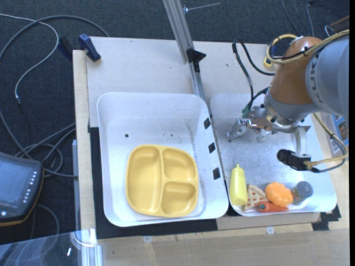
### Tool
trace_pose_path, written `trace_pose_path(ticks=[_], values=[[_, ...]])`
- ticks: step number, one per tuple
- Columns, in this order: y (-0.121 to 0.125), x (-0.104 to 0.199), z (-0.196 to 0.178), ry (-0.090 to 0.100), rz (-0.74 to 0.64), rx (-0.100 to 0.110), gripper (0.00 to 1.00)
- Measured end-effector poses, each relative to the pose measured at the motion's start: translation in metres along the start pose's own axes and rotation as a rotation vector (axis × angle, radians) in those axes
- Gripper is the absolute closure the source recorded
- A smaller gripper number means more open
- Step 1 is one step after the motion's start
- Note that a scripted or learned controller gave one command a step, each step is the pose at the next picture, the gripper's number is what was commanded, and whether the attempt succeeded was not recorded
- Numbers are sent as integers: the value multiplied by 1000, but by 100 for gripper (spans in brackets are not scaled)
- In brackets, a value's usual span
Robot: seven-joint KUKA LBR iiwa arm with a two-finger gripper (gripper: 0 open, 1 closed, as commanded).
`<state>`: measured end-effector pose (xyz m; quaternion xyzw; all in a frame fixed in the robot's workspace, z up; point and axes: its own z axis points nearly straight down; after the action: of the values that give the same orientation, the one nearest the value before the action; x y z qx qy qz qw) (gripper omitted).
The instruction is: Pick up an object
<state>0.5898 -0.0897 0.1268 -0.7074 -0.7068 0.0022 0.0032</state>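
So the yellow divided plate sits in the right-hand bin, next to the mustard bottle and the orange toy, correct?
Not quite. The camera view shows the yellow divided plate lying alone in the left bin. The mustard bottle and the orange toy are in the right bin, along its near edge.

yellow divided tray, yellow bottle, orange ball, white bins

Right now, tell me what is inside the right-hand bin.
Along the right bin's near edge lie a yellow bottle, a waffle-like piece, an orange fruit, a small red item and a grey round thing. The arm covers part of the far floor.
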Motion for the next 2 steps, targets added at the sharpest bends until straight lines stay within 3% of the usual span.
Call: trace_pose_path(ticks=[1, 2], values=[[2, 1, -14, 0, -1, -8, 100], [-4, 8, -68, -2, -3, -14, 100]])
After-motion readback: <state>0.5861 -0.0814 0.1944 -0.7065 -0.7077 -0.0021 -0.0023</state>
